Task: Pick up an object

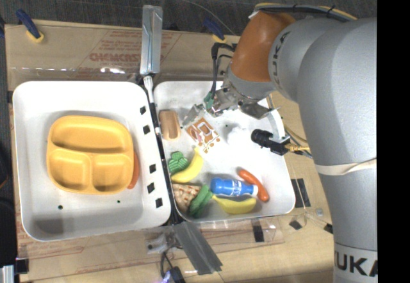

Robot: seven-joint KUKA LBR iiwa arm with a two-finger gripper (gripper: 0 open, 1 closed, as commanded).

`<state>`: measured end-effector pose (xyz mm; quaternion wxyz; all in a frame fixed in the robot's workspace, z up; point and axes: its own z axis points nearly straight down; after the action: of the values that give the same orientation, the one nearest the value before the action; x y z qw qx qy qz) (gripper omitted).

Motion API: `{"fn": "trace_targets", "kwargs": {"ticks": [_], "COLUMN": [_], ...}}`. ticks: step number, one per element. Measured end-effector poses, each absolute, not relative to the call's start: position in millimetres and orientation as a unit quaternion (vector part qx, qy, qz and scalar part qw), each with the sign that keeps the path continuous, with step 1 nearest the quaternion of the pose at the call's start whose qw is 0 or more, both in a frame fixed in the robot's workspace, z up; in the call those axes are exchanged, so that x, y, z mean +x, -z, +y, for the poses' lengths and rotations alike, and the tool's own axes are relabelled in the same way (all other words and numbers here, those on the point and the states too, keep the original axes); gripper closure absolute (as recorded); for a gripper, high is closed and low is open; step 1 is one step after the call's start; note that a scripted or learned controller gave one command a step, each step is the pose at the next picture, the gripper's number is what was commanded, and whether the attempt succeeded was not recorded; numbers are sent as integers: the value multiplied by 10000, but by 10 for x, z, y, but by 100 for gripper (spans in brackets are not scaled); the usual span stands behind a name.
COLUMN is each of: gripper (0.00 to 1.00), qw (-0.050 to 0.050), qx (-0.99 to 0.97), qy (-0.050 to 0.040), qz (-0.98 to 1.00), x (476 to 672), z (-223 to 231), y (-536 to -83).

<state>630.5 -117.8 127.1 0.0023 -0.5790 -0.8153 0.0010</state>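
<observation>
My gripper (206, 107) hangs over the back of the right bin (280, 180), below the orange wrist band. An orange-and-white patterned piece (204, 134) lies just under and in front of it. A brown bread-like piece (169, 125) lies to its left by the divider. Nearer the front lie a yellow banana (190, 169) with a green piece (177, 161), a blue bottle (232, 187), an orange carrot (252, 181), a second yellow piece (234, 205), a green item (201, 199) and a tan waffle-like piece (184, 193).
The left bin (32, 109) holds a yellow compartment tray (90, 152). The grey arm (333, 96) covers the right side of the bench. A black part (264, 139) juts over the right bin's right side. Metal clamps sit on the divider at the back (151, 38) and front (195, 246).
</observation>
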Motion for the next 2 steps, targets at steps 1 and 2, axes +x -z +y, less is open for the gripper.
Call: {"fn": "trace_targets", "kwargs": {"ticks": [1, 2], "gripper": [0, 100], "qw": [20, 9], "qx": [-5741, -5725], "qy": [-14, -7], "qz": [-8188, -8199], "x": [6296, 6311], "z": [-1215, -1208], "y": [-908, -1025]}}
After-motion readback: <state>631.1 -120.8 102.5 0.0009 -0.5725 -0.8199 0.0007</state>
